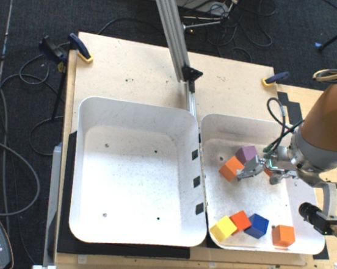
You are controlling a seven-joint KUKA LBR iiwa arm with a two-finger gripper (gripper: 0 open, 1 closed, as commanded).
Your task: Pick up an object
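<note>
Dark carpet strewn with black cables surrounds a pale wooden bench (165, 69) carrying two shallow white bins side by side. Right bin (218, 134): an orange block (231, 168) lies in the upper middle, touching a purple block (248, 153) just behind it. Tool (255, 169) sits right beside both, at their right edge, fingertips low against the orange block; whether the fingers are apart or together cannot be told, and no block is seen between them. Grey arm (332, 131) with its orange band comes in from the right, over the bin's right rim. Along the near wall of the same bin, a row: yellow block (223, 228), a smaller orange block (241, 220) touching it, blue block (257, 225) touching that, then another orange block (283, 236) a little apart to the right. Left bin (97, 115): bare white floor with dark specks. A slanted metal pole (171, 23) crosses the bench's far edge. Clamps grip the bench's far corners.
</note>
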